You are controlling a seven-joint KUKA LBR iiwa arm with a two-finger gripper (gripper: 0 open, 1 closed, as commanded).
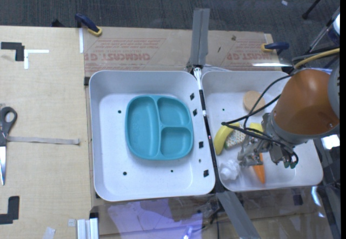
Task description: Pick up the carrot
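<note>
So the carrot is lying near the front edge of the right bin, slanted, with a crumpled white thing sitting toward the front left corner of the same bin. The gripper is hanging right over the carrot's upper end, probably lining up for a grab from above, but I honestly can't tell how its tips are set, too much cable and metal in the way. A banana is resting by the left wall, and a tan round piece is sitting nearer the back. The teal divided plate is filling the middle of the left bin, likely the drop spot.
</note>
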